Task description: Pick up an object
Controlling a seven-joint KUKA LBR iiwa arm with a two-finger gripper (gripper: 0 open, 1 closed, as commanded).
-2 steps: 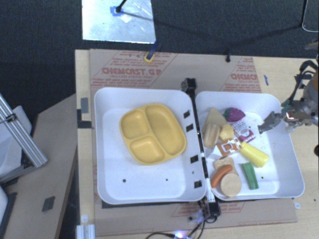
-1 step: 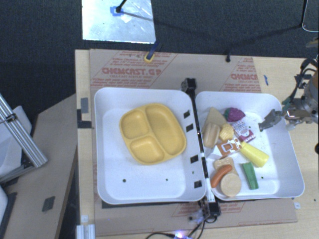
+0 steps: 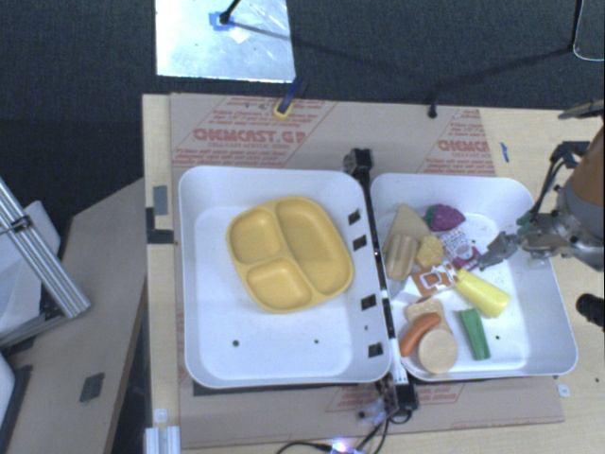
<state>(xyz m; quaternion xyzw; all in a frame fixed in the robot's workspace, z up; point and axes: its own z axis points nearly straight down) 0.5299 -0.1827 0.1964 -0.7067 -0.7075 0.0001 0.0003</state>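
We cannot tell how our jaws (image 3: 498, 250) stand; they hover beside the yellow plastic squeeze bottle (image 3: 481, 291) in the right white bin (image 3: 553, 343). Crowded toys, like the green block (image 3: 475, 334), could get nudged or pinched together. The bin's right wall sits close; open room lies above.

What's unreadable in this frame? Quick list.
- Gripper, camera view: small and blurred over the right bin; finger state unclear.
- Arm: cut off by the right edge.
- Flat printed item: partly covered by neighbouring toys; print too small.
- Purple toy: too blurred to identify.
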